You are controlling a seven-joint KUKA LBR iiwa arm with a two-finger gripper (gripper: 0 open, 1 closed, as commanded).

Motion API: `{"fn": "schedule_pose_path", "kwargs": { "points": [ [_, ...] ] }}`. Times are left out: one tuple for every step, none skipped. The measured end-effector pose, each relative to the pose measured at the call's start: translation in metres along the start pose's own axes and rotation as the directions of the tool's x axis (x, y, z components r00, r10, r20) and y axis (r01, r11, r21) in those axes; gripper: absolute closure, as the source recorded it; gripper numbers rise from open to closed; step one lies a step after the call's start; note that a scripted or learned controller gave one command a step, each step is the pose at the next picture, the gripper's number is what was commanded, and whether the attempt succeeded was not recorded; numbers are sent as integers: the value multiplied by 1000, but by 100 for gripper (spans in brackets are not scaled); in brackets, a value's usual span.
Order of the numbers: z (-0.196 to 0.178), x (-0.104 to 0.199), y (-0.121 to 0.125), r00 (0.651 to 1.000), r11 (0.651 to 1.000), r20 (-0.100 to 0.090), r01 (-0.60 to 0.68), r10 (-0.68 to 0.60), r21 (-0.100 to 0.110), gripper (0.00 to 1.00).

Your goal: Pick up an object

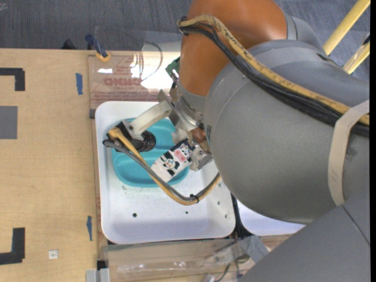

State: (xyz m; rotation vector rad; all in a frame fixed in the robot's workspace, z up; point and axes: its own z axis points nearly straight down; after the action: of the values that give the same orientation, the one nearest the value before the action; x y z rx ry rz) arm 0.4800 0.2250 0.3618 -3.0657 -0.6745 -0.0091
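Note:
In the left white bin [117,222] lies a teal-blue shallow dish [130,168]. A small white carton with black cow patches [172,162] rests tilted on the dish's right edge. My gripper [197,144] is low over the bin, right at the carton's upper right end and seemingly touching it. The wrist and arm hide how the gripper meets the carton.
The big grey arm covers most of the right bin [261,223], leaving a sliver of its white floor in view. A small green thing [172,68] peeks out behind the wrist at the bin's far side. Brown board [47,157] lies to the left.

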Motion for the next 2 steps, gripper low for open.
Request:
{"fn": "schedule_pose_path", "kwargs": {
  "points": [
    [99,-14,26,973,973,11,-231,231,-4,100],
    [133,-14,24,937,937,12,349,-349,4,100]
  ]
}}
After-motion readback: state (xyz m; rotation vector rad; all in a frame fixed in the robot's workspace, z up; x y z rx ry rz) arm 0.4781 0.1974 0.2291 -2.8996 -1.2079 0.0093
